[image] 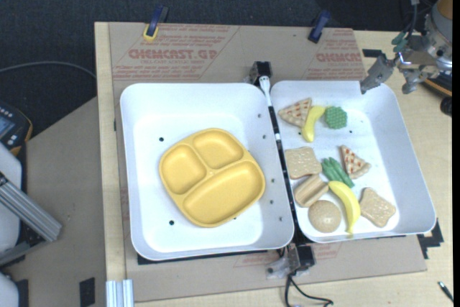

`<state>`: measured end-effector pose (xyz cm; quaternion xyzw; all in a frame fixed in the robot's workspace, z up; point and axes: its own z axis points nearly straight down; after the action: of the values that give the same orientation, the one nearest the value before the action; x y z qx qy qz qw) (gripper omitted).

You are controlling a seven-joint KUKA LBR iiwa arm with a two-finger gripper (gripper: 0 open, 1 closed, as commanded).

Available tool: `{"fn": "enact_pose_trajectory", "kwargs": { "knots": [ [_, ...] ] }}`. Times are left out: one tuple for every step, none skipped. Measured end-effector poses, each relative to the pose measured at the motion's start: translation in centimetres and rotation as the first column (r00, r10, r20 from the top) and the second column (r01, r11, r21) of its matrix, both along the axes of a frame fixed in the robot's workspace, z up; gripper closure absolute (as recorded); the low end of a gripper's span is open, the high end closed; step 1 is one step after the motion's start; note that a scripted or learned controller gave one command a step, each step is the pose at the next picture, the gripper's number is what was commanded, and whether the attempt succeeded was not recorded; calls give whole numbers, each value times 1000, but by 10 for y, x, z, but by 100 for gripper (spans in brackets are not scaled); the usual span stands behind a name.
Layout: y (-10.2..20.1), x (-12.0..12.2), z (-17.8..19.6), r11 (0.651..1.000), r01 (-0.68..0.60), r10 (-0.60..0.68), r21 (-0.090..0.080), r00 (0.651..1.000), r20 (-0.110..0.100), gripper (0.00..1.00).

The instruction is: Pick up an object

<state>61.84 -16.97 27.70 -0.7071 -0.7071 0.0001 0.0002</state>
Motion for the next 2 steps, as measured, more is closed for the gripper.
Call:
{"fn": "enact_pose_trajectory", "kwargs": {
  "knots": [
    [43, -39, 98, 1000, -5, 5, -1, 1000, 10, 0],
    [91, -72, 255, 1000, -7, 7, -1, 1000, 23, 0]
  ]
}}
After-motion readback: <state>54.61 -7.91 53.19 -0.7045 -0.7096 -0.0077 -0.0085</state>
